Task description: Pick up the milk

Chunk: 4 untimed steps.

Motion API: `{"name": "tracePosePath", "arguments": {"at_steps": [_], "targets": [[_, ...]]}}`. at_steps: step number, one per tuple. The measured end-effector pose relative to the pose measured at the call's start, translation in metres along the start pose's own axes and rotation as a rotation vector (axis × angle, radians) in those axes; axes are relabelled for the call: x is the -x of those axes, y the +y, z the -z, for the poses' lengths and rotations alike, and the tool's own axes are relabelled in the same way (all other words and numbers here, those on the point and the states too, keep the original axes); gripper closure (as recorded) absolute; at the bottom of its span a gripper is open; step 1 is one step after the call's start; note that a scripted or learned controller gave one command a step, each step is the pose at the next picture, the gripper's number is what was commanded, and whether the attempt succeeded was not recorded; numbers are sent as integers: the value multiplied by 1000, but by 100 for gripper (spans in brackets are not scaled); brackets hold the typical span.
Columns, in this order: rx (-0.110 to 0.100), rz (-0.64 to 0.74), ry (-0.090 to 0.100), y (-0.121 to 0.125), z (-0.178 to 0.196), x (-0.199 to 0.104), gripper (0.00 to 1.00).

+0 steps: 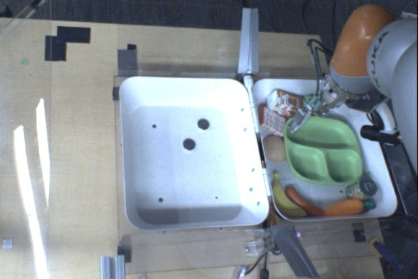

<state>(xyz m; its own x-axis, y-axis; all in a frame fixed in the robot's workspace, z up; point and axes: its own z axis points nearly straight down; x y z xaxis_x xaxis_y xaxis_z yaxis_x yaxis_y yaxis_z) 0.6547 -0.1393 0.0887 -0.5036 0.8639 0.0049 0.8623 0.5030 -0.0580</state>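
Grey KUKA arm (395, 55) reaching in from the right, orange band (358, 36) just above and right of the gripper (307, 115), wrist angled down-left, gripper hanging low

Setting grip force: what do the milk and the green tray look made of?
Milk: seemingly a printed paperboard carton, matte, with folded edges; it could be a plastic toy. Green tray: likely moulded plastic, smooth with a soft sheen and rounded dividers.
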Motion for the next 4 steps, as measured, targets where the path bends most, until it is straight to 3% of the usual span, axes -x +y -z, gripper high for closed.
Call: {"name": "tracePosePath", "arguments": {"at_steps": [1,2,4], "targets": [[10,-4,-13,0,15,5,100],[-3,-1,6,-1,11,-2,0],[-1,1,-4,4,5,-6,0]]}}
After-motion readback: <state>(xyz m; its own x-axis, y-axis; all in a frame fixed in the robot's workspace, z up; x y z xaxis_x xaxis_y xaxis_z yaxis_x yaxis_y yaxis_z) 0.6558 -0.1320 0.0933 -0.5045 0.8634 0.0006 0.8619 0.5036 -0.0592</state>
